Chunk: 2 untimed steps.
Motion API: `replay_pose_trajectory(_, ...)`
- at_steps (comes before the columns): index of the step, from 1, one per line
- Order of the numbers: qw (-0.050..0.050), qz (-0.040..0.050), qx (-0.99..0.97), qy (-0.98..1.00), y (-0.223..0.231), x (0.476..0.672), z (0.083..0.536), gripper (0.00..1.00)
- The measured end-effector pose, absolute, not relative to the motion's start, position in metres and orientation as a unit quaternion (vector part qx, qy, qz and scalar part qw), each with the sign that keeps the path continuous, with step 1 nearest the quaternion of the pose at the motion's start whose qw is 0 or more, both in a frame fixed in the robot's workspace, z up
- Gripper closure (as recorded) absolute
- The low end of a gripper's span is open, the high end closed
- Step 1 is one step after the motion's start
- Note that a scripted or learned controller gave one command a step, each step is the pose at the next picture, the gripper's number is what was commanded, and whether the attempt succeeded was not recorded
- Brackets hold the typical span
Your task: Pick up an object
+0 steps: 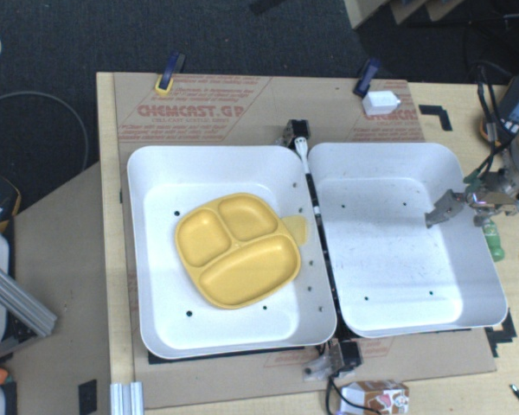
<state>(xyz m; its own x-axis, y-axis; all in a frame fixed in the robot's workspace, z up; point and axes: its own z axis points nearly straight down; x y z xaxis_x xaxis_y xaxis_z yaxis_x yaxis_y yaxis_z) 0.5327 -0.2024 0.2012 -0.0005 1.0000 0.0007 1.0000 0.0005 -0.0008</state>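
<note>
1. I am hovering my gripper (445,210) at the right bin's (389,309) right edge; whether it's open, I cannot tell.
2. The plate (236,249) is lying in the left bin (156,318), well apart.
3. I am risking a slip off its wide, shallow rim.

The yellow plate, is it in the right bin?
No, the yellow plate lies in the left bin, flat on its floor.

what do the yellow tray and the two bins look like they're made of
Yellow tray: likely moulded plastic, matte to satin; one even colour, rounded edges, three pressed compartments.
Left bin and right bin: probably thin formed plastic, white and smooth; soft rounded corners, shallow curved walls. The right bin's floor shows dark speckles, possibly scuffs or dirt.
</note>
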Motion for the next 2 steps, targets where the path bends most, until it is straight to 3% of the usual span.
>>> replay_pose_trajectory(1, -0.010, -0.0044, -0.707, -0.708, -0.205, 0.496, 0.399, 0.00)
replay_pose_trajectory(2, -0.007, -0.0036, -0.705, -0.709, -0.168, 0.479, 0.495, 0.00)
